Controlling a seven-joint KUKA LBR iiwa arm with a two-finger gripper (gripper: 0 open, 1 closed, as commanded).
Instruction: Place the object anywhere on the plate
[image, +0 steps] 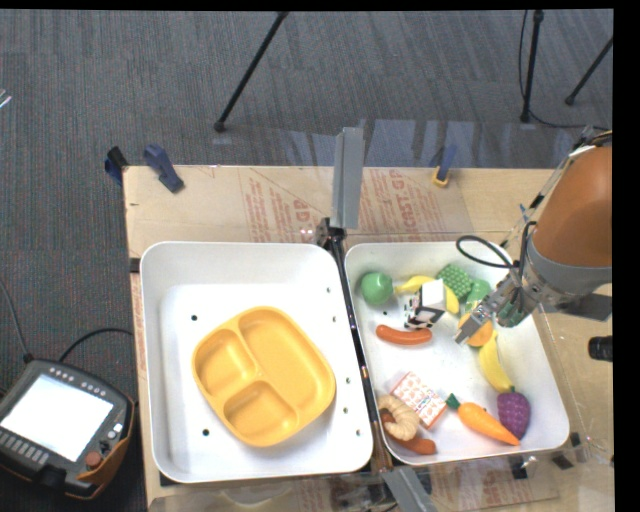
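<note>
Toy foods of smooth moulded plastic are seen in the right bin (552, 395): a green apple (376, 287) near its left wall, a red sausage (404, 335), a curved banana (493, 367), a tapered carrot (487, 421) and knobbly purple grapes (513, 411) toward its front right corner. The end effector (476, 327) is poised just above an orange piece (484, 337); its state cannot be told. A glossy yellow plate (263, 374) with three compartments is set mid left bin (170, 290).

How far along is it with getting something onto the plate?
Nothing looks done yet: the yellow plate in the left bin carries nothing. The gripper is low among the toy food in the right bin, beside an orange piece. Grasping, carrying and placing remain.
</note>
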